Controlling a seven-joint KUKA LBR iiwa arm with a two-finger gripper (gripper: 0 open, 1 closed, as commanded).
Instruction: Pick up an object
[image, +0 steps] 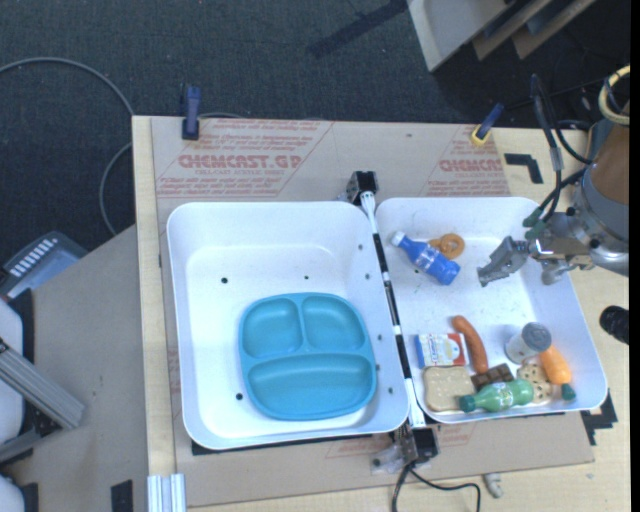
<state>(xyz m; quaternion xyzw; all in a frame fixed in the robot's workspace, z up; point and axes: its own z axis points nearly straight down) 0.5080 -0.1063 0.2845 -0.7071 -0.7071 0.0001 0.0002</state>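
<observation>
My gripper hangs over the upper right part of the right bin, open, with nothing between its fingers. To its left lie a blue bottle and a small orange ring. Below it, at the bin's near end, are a red sausage, a grey can, an orange carrot, a white carton, a slice of toast, a cracker and a green bottle lying on its side.
The left bin holds a blue divided plate. A black rail runs between the two bins. Bare bin floor shows under and just below the gripper. Cables hang at the top right.
</observation>
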